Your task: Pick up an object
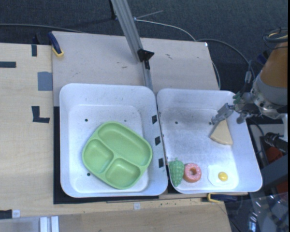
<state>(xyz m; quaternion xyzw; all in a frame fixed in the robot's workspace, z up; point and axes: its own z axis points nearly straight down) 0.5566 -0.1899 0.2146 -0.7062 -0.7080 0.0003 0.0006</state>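
Fingers of the gripper (pixel 225 114) are sitting spread, I judge, straddling nothing, just above the pale tan wedge-shaped piece (pixel 222 134) lying in the right white bin (pixel 183 105). I am worrying they are reaching its narrow tip only, so closing may be nudging it toward the bin wall instead.

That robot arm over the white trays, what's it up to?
It is trying to pick something up. Its pincer sits over the right bin, just above a tan wedge that looks like toy cheese or bread, still lying on the bin floor. Along that bin's near edge are a green toy, a pink donut and a fried egg. The left bin holds a green divided plate.
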